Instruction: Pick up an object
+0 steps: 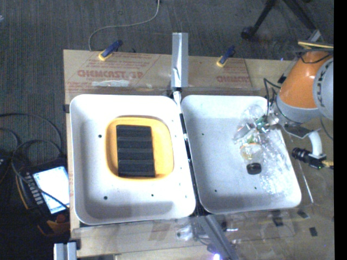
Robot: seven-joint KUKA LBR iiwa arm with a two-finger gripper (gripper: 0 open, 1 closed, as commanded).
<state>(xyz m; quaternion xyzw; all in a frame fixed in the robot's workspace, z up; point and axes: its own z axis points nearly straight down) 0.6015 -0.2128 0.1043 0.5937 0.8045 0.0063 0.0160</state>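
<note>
In the left bin lies a yellow tray with a black ridged block set in it. The right bin holds a crumpled clear plastic wrapper along its right side, and a small dark round piece lies against the wrapper. My gripper comes in from the right and is low over the wrapper's upper end. The glare of the plastic hides its tip.
The grey arm with its orange band hangs over the right bin's far right corner. Two clamps pin the cardboard behind the bins. A metal post stands at the back between the bins. A tablet lies on the floor at left.
</note>
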